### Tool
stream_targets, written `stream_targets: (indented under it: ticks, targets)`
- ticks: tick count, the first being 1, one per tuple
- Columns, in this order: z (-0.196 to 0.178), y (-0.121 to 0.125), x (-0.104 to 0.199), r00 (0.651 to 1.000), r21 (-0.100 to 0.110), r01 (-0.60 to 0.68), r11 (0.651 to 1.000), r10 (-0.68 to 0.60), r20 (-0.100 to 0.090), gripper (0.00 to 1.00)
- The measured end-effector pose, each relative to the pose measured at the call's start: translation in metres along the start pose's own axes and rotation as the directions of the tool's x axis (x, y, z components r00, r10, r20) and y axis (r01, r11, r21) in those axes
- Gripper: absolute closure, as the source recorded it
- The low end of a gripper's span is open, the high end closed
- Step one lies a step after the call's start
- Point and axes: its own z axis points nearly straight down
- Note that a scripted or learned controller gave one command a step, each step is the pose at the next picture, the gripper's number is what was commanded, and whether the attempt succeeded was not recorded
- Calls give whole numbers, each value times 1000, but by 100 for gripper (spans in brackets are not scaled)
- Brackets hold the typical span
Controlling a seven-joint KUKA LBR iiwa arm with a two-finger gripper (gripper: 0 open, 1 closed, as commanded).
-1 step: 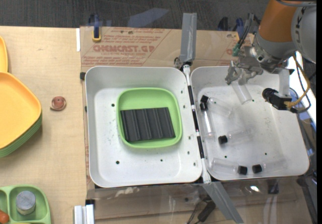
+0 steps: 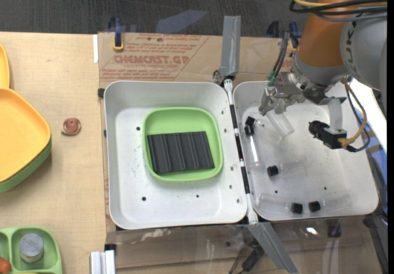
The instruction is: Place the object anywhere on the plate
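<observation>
A dark grey ribbed slab (image 2: 180, 151) lies flat in the middle of the green square plate (image 2: 212, 124), which sits in the left white bin (image 2: 123, 143). My gripper (image 2: 271, 105) hangs over the upper left part of the right white bin (image 2: 345, 193), well to the right of the plate and apart from the slab. I see nothing held at its tip.
Several small black pieces (image 2: 272, 170) lie scattered on the right bin's floor, two near its front wall (image 2: 306, 207). Stacked yellow plates (image 2: 18, 137), a small red knob (image 2: 72, 125) and a green tray (image 2: 34, 251) sit on the bench at left.
</observation>
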Motion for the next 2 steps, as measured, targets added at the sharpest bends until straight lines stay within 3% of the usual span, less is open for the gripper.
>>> stream_targets:
  ticks: [1,2]
  targets:
    - [0,-57,47,997,-1,80,997,-80,0,100]
    - [0,-76,87,970,-1,242,970,-242,0,100]
